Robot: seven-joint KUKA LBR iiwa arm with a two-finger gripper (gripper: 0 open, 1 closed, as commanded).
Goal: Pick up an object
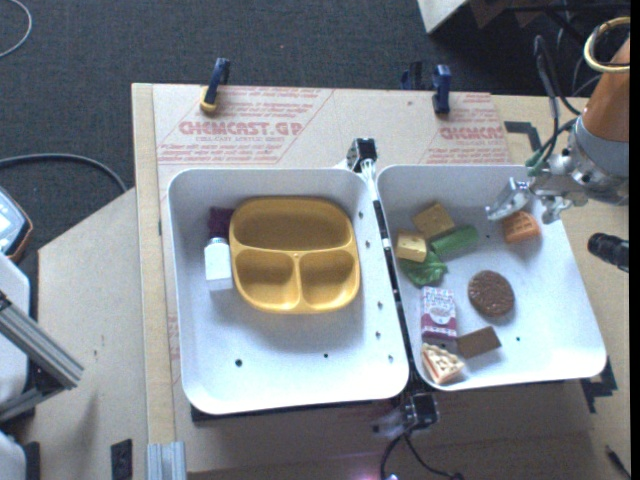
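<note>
The right bin point(585, 318) holds several small items. Among them are an orange piece point(522, 229), a tan block point(433, 218), a yellow block point(411, 247), green pieces point(450, 242), a round brown cookie point(491, 294), a pink and white packet point(438, 313), a brown bar point(478, 342) and a sandwich wedge point(443, 365). My gripper point(522, 208) hangs over the bin's far right part, just above the orange piece. Its fingers stand open with nothing between them.
The left bin point(190, 348) holds a yellow divided plate point(294, 253), a small white bottle point(218, 263) and a dark purple item point(220, 218). Clamps point(215, 83) sit on the board's far edge. The arm's orange band point(610, 108) is at the right.
</note>
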